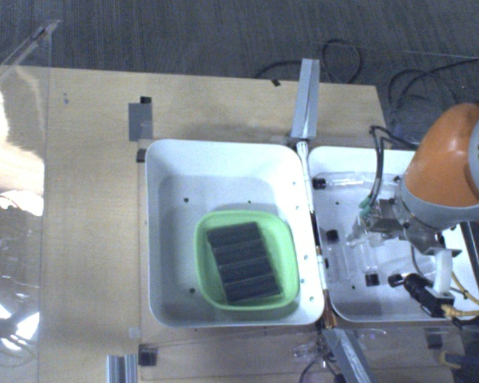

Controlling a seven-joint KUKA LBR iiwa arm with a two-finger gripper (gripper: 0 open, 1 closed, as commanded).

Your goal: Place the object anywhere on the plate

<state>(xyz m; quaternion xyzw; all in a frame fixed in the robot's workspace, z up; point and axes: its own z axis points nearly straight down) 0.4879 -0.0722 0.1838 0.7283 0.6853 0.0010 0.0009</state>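
Verification step: treating the dark ribbed block [241, 263] as lying flat on the green plate [206, 234] in the left bin [164, 214], well inside the plate's rim, and judging the placement as good as done, so avoiding any push or regrasp that might drag it off. Keeping the arm [447, 158] high over the right bin [343, 166], with the pincer [381, 218] tucked under the wrist and its state impossible to tell, and clearing the wall between the bins on any move. Noting the pale wooden worktop [80, 214], a glare patch at its left, dark carpet [184, 14] beyond and cables [343, 54] near the arm.
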